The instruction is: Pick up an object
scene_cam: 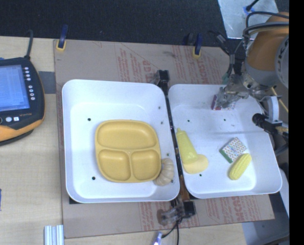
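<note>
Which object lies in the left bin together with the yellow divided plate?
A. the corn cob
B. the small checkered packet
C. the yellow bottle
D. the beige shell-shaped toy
D: the beige shell-shaped toy rests against the yellow divided plate in the left bin.

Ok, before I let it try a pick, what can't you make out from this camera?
- Gripper, camera view: too small and blurred to tell what the pinkish bit at its tip is.
- Beige object, left bin: partly tucked under the yellow tray.
- Arm: cut off by the right edge.
</note>
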`<action>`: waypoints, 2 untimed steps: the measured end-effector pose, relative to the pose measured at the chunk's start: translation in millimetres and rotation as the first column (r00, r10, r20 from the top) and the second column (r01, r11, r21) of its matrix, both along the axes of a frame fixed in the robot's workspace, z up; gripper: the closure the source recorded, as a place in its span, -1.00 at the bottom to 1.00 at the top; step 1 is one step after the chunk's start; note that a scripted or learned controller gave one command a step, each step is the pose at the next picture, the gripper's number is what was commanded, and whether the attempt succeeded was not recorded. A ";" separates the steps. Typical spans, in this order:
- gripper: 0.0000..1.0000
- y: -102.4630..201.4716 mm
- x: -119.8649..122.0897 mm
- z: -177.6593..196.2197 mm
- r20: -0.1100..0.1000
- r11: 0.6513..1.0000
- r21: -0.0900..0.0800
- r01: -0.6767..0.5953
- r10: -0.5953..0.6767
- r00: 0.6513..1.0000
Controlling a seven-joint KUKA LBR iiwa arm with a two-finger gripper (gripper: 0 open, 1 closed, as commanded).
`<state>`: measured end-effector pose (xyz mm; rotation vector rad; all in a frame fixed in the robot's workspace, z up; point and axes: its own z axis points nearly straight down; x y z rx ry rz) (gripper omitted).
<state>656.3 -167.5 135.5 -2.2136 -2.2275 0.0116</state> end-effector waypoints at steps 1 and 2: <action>-1.00 0.0 -0.1 -0.1 0.000 1.000 0.000 0.000 0.000 1.000; -1.00 73.8 -19.0 20.3 0.002 1.000 0.003 -0.001 0.001 1.000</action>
